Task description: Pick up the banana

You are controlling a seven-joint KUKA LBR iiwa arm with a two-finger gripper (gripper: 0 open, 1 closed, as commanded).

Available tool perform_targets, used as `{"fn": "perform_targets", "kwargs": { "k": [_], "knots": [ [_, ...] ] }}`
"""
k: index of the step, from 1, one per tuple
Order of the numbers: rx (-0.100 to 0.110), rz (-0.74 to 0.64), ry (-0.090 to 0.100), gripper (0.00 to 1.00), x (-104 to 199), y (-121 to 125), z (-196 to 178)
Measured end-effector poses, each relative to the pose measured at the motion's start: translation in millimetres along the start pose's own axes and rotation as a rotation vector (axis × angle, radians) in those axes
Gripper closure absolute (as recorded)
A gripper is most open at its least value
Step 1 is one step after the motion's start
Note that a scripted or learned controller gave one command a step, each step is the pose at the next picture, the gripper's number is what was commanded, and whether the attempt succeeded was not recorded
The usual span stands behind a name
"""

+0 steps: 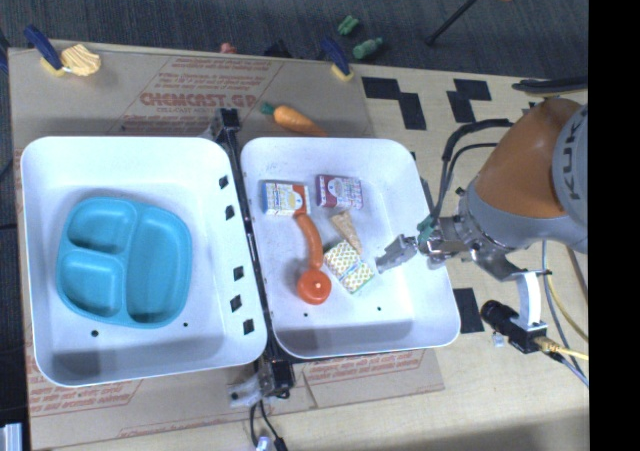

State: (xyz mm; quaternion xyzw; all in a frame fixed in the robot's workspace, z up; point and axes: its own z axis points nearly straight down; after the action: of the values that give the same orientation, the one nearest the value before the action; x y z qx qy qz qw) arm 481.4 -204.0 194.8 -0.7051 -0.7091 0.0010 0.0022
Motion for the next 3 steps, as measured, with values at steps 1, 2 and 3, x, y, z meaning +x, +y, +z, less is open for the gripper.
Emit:
{"fn": "perform_targets", "kwargs": {
  "k": [1, 2, 3],
  "knots": [
    [0.002, 0.143, 0.001, 0.0, 98.4, 13.8, 56.4],
    [-0.001, -0.112, -0.001, 0.0, 247.5, 5.9, 3.9],
    [-0.024, -0.21, 0.001, 0.0, 280.7, 6.8, 50.4]
  ]
}}
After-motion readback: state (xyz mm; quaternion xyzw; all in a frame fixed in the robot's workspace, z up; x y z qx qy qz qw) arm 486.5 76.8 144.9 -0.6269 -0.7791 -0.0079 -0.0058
